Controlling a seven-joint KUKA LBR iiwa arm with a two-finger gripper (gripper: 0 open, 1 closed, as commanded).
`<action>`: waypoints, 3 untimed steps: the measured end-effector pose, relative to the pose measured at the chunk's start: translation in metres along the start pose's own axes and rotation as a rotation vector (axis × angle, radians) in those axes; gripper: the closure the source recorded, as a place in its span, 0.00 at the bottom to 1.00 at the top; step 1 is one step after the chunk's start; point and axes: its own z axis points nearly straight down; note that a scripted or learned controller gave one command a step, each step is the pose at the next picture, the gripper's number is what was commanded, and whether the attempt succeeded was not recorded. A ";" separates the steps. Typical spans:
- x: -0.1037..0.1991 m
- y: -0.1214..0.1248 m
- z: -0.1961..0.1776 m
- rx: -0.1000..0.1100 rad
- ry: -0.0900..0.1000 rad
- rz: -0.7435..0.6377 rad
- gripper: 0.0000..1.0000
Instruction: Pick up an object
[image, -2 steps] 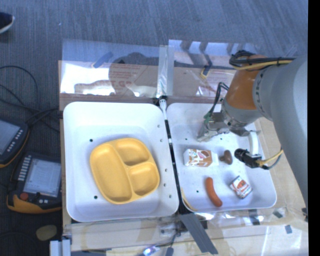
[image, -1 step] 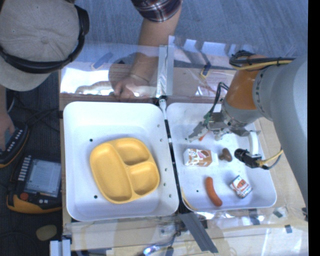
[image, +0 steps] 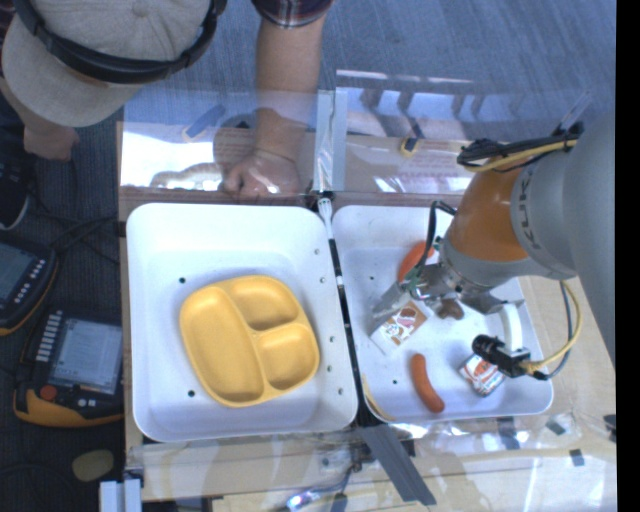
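My gripper is low over the right bin, near its middle. Just below it and to the left lies a small white and red packet. An orange carrot-like piece pokes out just above the gripper. A small brown thing lies right beside the gripper. Near the bin's front lies an orange-red sausage, with a red and white can to its right. I see nothing held in the gripper.
The left bin holds a yellow divided plate. A person's hand rests on the bench behind the bins. The arm covers the right bin's far right side.
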 end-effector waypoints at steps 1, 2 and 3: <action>0.000 0.001 -0.008 0.000 0.003 0.001 1.00; 0.012 -0.057 -0.003 -0.008 -0.001 0.037 1.00; 0.013 -0.058 -0.001 -0.003 0.002 0.036 0.00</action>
